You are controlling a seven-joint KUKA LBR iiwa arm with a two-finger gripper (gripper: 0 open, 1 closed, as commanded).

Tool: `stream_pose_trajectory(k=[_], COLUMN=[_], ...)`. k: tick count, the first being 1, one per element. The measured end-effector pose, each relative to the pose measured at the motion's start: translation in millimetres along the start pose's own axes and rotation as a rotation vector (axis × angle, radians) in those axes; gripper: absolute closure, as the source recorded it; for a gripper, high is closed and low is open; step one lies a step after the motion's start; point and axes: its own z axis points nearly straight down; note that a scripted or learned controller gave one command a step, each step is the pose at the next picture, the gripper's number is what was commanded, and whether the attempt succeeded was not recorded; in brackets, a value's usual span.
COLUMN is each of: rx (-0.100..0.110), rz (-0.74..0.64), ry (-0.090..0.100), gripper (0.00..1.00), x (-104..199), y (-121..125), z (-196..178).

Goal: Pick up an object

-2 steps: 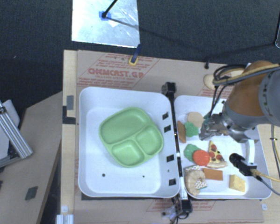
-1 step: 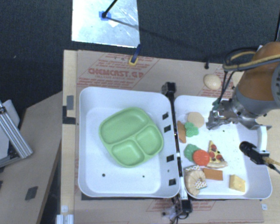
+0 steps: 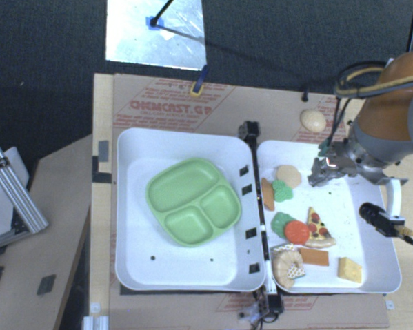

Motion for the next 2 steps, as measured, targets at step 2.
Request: stream_pose_trajectory(k=[2], rx=[0.0], rz=[-0.004], ry=[0.0], gripper=[1.0], x=[68.0], y=[79.2], z=[-1.1])
